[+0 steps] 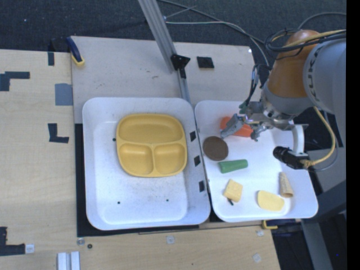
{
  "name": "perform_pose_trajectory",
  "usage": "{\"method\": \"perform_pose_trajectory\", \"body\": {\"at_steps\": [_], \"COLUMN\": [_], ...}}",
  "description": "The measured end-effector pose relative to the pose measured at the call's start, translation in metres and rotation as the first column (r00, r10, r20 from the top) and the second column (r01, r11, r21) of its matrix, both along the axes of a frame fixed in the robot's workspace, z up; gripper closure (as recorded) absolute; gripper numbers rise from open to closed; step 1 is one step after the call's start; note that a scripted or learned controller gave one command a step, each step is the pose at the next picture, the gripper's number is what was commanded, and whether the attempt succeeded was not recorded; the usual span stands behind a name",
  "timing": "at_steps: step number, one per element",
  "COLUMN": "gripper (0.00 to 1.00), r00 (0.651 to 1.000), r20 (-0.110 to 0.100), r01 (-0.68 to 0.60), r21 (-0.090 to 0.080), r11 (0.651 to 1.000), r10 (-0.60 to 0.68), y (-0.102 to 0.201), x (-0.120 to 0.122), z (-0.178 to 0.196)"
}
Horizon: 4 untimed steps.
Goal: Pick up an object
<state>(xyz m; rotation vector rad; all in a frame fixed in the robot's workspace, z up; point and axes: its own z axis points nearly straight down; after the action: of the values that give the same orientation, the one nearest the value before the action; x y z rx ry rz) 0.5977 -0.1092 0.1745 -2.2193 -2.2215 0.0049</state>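
The left bin (93, 167) carries a yellow divided plate (152, 144) set toward its far edge, its one wide compartment on the far side and two smaller ones nearer the camera. The right bin (306, 204) holds the loose pieces: a brown round disc (215, 148) near its left edge, a green cylinder (233, 165) just beside and in front of it, a yellow wedge (233, 190) and a pale yellow slice (270, 201) along the front edge, and a tan cone (286, 184) toward the front right corner.

An orange piece (241, 129) lies near the far left corner of that bin, and the gripper (246, 126) sits right over it with its fingers spread apart, nothing clamped between them. This looks like the approach step, with the orange piece as the likely target. Next would probably be a descent until the fingers straddle it, then closing.

The piece is largely hidden, so its long axis and heading cannot be told.
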Motion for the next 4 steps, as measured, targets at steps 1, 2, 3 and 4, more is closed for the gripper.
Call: {"method": "perform_pose_trajectory", "body": {"at_steps": [1,2,3,4], "gripper": [0.0,1.0,1.0,1.0], "r00": [1.0,1.0,1.0,1.0], "r20": [-0.002,0.0,0.006,0.005], "r01": [0.0,-0.001,0.0,0.0], "r21": [0.001,0.001,0.0,0.001], "r11": [1.0,1.0,1.0,1.0], "r10": [0.0,0.001,0.0,0.0], "y": [0.0,0.0,-0.006,-0.006], "x": [-0.001,0.0,0.004,0.005], "z": [-0.044,-0.031,0.028,0.078]}}
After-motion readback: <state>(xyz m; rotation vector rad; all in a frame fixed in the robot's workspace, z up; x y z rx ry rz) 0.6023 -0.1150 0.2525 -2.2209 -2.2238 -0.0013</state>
